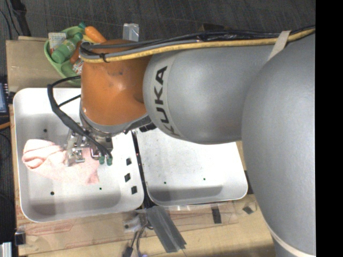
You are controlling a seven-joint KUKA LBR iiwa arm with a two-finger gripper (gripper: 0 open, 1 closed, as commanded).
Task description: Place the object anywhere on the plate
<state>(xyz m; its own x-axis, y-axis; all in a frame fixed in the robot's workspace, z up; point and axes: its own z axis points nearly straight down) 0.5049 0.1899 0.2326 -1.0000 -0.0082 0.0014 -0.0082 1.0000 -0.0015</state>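
At the upper left, on the wooden bench (24,63), a green bowl (58,55) is seen beyond the far edge of the bins, filled with small items, among them an orange one and a green one.

Below it lies the left shallow white plastic bin (32,197). A pale pink, soft-looking, folded object (40,153) is found on the floor of this bin, near its left wall and about midway between its near and far sides. It lies flat on the bin floor and is not lifted.

Just to the right of the pink object, the metal two-finger gripper (88,153) is lowered into the left bin, close to the floor. Its left side is at the right end of the pink object; whether contact is made cannot be told. Whether the gripper is open or closed cannot be told either, and nothing is seen to be held in it. A faint pinkish patch (91,176) is visible on the bin floor below the gripper; what it is cannot be made out.

Above the gripper, the orange band (110,87) of the arm is seen, with black cables looped at its left.

Further right, the right shallow white plastic bin (187,189) is set against the left one, and much of it is covered by the large grey arm (225,84), which reaches in from the right.
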